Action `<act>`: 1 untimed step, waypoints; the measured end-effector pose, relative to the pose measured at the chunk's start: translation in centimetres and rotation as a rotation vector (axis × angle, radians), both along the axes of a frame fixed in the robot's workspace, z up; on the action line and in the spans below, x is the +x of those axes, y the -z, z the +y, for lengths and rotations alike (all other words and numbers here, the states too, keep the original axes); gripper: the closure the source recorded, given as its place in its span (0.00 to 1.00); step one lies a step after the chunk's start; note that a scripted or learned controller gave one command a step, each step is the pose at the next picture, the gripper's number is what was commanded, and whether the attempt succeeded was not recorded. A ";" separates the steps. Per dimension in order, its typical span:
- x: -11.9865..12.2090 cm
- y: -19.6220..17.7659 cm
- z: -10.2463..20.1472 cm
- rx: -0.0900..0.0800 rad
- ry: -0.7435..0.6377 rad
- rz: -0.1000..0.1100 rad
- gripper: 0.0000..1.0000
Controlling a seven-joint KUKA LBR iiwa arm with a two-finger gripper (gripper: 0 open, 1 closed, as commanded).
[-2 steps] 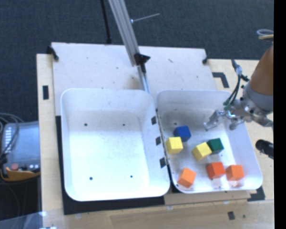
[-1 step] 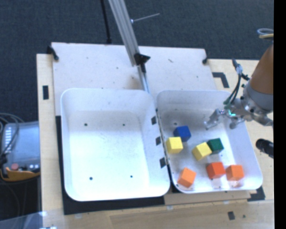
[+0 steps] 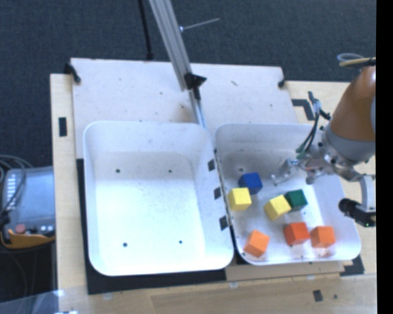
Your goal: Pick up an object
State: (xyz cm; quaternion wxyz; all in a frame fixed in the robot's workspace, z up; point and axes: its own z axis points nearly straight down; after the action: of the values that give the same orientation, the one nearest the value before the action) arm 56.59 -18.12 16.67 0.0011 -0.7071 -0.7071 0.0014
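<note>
The right bin [image 3: 262, 139] holds several small cubes: a blue one [image 3: 251, 181], two yellow ones [image 3: 240, 198] [image 3: 277, 207], a green one [image 3: 296, 199], a red-orange one [image 3: 296, 233] and two orange ones [image 3: 257, 243] [image 3: 323, 236]. My gripper [image 3: 289, 169] hangs over the bin's right half, just above and to the right of the blue cube and above the green one. Nothing shows between its fingers. The arm's orange band [image 3: 357, 106] rises to the right.
The left bin [image 3: 150, 195] lies beside the right one. A slanted aluminium bar [image 3: 173, 38] reaches down to the bins' shared back corner. A grey device with cables [image 3: 26, 205] sits off the bench at the left.
</note>
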 end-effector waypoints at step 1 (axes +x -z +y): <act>0.2 4.3 0.3 0.000 0.002 -0.001 0.00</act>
State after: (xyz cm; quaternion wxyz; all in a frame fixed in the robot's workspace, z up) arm 56.81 -17.77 12.37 0.0007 -0.7079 -0.7063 0.0013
